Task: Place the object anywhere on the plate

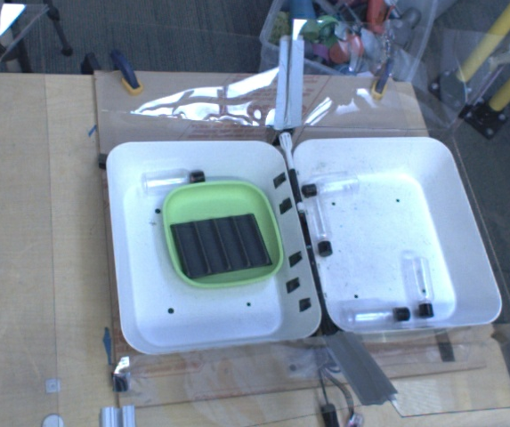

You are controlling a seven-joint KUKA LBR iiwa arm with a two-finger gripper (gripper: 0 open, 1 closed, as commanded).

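Two white bins sit side by side on the wooden worktop [32, 238]. In the left bin [139, 314] rests a green plate [179, 205], and a dark ribbed block [220, 246] lies flat across it. The right bin [455, 229] sits alongside, its edge touching the left's.

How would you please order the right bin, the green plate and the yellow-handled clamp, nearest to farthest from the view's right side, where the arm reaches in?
1. Right bin, on the right.
2. Green plate, in the left bin, carrying the black object.
3. Yellow-handled clamp, far back left.
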